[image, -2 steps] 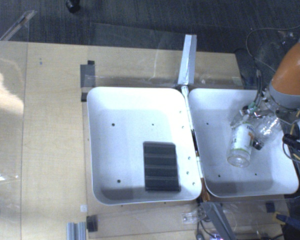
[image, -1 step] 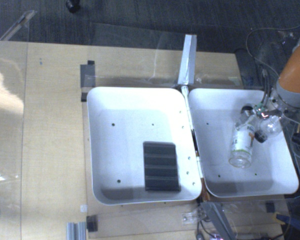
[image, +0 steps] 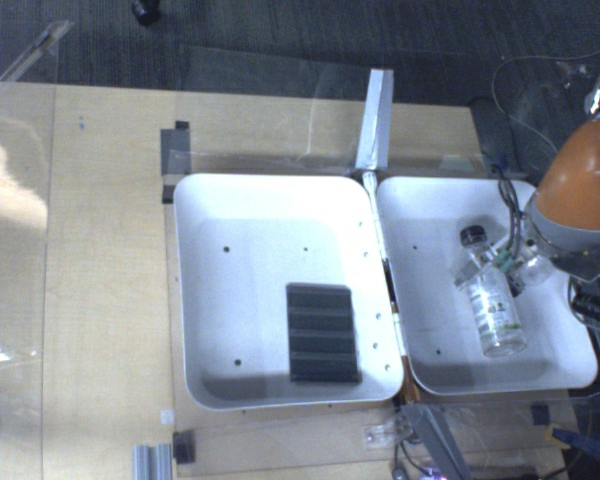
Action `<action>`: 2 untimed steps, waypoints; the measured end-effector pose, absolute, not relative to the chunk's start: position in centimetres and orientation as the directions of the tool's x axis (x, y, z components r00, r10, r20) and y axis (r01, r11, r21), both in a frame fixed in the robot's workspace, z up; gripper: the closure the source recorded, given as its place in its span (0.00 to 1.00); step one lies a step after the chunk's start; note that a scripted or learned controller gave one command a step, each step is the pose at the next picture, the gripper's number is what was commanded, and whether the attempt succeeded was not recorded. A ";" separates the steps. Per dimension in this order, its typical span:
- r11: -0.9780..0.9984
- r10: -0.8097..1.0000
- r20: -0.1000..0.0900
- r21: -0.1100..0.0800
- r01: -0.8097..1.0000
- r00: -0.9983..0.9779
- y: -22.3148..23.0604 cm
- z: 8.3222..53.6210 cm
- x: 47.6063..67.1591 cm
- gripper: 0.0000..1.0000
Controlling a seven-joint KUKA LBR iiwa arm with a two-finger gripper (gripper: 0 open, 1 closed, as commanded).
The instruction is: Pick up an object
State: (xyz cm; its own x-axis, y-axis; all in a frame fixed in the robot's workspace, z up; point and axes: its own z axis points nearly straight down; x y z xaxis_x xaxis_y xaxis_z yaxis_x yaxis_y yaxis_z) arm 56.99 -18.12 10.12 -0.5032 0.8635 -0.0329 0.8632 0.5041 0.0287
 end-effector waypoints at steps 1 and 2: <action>0.522 0.853 -0.035 0.030 0.852 -0.521 -17.0 10.1 55.2 0.00; 0.510 0.860 -0.024 0.030 0.860 -0.509 -19.4 10.0 54.7 0.00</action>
State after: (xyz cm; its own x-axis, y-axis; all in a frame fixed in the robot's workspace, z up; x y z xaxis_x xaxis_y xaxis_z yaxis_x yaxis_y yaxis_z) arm 54.68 -19.39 9.99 -0.5090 0.8604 -0.0242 0.8599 0.5095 0.0298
